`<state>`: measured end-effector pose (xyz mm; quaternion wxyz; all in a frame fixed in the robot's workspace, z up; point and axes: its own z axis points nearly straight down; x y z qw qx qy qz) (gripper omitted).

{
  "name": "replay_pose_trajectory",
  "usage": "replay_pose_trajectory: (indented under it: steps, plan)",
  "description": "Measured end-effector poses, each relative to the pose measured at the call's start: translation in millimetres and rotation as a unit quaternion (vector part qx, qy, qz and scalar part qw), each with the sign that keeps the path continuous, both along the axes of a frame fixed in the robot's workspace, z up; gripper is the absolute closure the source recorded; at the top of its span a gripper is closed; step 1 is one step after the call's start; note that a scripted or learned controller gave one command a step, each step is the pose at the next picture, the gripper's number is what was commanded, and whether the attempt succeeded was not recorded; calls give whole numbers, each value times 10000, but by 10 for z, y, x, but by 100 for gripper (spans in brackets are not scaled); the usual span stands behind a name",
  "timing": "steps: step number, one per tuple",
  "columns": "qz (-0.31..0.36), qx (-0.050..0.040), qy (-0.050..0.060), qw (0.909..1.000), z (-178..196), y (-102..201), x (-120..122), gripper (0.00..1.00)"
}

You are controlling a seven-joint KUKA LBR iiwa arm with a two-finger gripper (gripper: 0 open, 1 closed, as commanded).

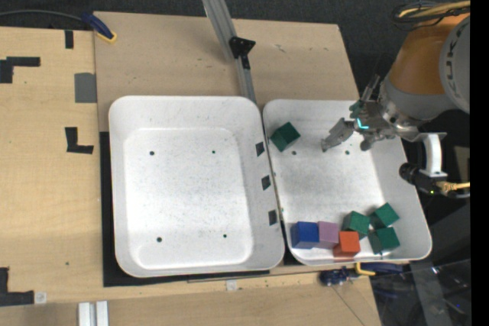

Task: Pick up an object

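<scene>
Your pincer [353, 135] hangs over the right bin [321, 187], tilted, its fingers spread apart and holding nothing; the lone green block [285, 136] lies just to its left, well clear of the bin wall, and looks the easiest pick; a cluster sits well below the pincer in the near corner: blue cube [305, 234], lilac cube [328, 233], orange cube [348, 243] and three green blocks [372, 227] touching each other. Go for the lone block; centre the open fingers over it, square them to its faces, descend fully, then close.
</scene>
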<state>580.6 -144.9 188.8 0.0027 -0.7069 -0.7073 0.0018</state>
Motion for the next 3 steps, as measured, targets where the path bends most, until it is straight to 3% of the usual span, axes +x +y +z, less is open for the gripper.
replay_pose_trajectory:
  steps: [1,3]
  plan:
    - [8,-5,-24,10000,27,0,12,0]
    - [5,-8,-4,10000,-1003,-53,63,0]
